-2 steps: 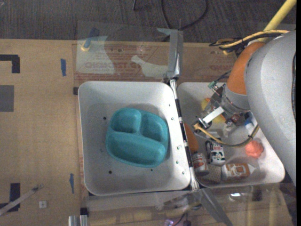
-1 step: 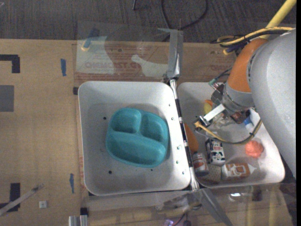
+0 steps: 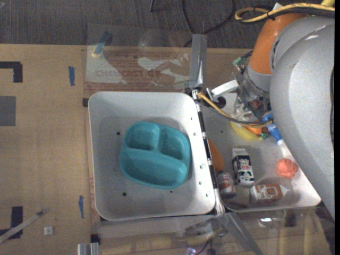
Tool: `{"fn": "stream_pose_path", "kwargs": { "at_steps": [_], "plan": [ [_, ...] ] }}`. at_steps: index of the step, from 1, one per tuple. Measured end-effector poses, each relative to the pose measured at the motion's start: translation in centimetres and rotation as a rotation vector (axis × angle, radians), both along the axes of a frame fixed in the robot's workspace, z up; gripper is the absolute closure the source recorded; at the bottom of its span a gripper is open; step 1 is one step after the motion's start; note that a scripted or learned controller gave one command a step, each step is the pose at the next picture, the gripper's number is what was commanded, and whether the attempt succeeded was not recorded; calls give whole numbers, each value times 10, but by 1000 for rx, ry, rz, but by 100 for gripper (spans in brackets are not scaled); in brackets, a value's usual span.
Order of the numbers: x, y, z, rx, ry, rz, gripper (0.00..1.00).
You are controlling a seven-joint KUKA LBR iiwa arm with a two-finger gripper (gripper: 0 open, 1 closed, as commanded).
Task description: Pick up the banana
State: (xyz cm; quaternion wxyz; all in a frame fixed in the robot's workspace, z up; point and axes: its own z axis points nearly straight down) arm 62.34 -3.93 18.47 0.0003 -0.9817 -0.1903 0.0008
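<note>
The banana (image 3: 245,132) lies in the right bin (image 3: 297,193), partly hidden under the arm's wrist. The end effector (image 3: 254,106) hangs just above it; whether it is apart or together I cannot tell. Below the banana stand a small carton (image 3: 243,166), a can (image 3: 226,184) and a red ball (image 3: 287,167). A teal divided plate (image 3: 155,154) sits in the left bin (image 3: 101,142).

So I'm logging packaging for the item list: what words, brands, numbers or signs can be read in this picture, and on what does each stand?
No text can be read for certain.
Clear plastic sheet with red print above the bins: lettering, too blurred to read.
Small black-and-white carton in the right white bin: markings too small.
Brown-and-white box: label blurred.
Small red-and-white can: label unreadable.
Teal divided plastic plate: no text.
</note>
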Motion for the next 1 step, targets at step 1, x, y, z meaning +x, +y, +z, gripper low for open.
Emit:
{"fn": "stream_pose_path", "kwargs": {
  "at_steps": [1],
  "plan": [
    [0, 0, 0, 0, 2, 0, 0]
  ]
}}
